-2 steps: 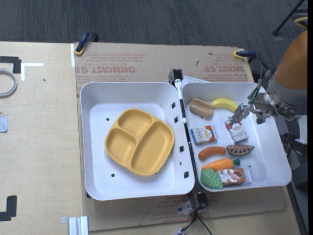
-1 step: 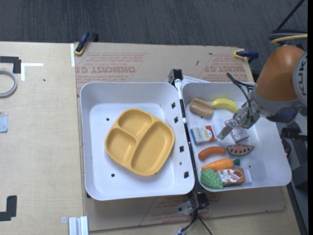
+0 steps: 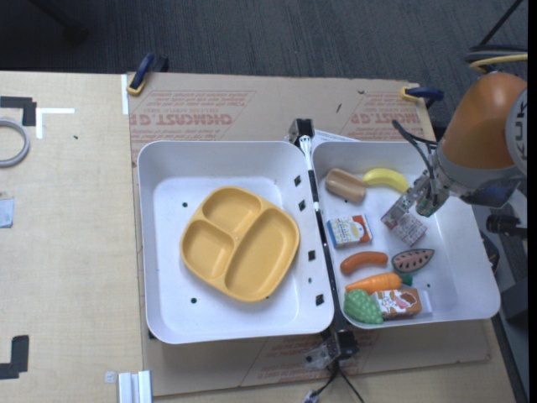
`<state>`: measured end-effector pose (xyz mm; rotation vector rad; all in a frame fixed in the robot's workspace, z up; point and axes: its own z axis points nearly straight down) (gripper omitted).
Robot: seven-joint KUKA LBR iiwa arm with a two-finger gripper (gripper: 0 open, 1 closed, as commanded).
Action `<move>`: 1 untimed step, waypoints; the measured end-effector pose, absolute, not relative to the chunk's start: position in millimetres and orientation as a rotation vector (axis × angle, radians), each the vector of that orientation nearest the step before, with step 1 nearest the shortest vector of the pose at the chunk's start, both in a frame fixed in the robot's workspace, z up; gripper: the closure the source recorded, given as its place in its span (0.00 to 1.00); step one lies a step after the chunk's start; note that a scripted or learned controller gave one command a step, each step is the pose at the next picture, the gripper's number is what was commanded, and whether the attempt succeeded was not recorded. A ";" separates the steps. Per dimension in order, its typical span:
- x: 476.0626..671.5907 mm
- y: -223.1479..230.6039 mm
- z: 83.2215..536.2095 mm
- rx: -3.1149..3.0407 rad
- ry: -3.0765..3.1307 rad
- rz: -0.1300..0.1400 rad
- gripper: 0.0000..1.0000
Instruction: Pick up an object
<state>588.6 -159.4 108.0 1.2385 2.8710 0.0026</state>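
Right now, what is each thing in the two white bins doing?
Yellow three-part plastic plate: lying flat, tilted askew in the left bin.
Brown toy bread roll: lying in the right bin.
Yellow toy banana: lying beside the roll.
Orange toy carrot: lying flat.
Watermelon slice: lying flat.
Gripper: low over the right bin.

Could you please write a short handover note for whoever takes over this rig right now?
Gripper: low over the right bin, beside the banana; fingers' state unclear, nothing seen held.
Right bin holds the toy food: bread roll, small carton, sausage, watermelon slice, carrot, green grapes.
Left bin holds the yellow divided plate.
Done: nothing lifted yet.
Left: grasp and lift one object.
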 end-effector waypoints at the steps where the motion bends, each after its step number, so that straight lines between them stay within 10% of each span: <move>1: 542.0 -109.6 224.1 1.356 2.830 0.001 1.00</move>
